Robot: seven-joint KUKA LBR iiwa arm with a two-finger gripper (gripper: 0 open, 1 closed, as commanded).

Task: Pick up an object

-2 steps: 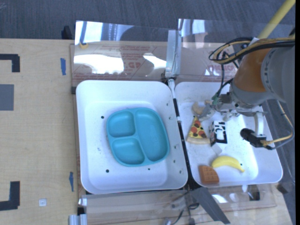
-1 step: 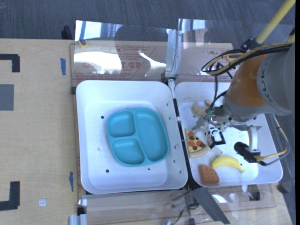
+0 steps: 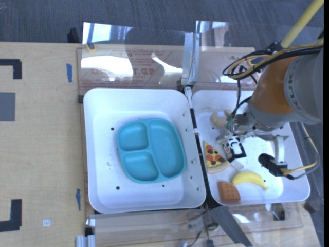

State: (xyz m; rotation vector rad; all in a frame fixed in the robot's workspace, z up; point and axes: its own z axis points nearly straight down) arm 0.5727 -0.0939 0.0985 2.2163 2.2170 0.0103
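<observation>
My gripper (image 3: 234, 147) hangs low over the middle of the right bin (image 3: 295, 189), under the grey arm with its orange band (image 3: 272, 89). Just left of the gripper lies a toy pizza slice (image 3: 212, 157), close to it or touching it. A yellow banana (image 3: 249, 179) lies in front of the gripper, and a brown waffle (image 3: 229, 192) sits at the bin's front left. A pale beige object (image 3: 218, 118) rests behind the gripper, partly covered by the wrist.
The left bin (image 3: 97, 138) holds a teal divided plate (image 3: 150, 150). A clear wall (image 3: 133, 55) stands behind both bins. Cables (image 3: 247, 66) loop over the arm, and a black part with a yellow cable (image 3: 272, 164) sticks out to the gripper's right.
</observation>
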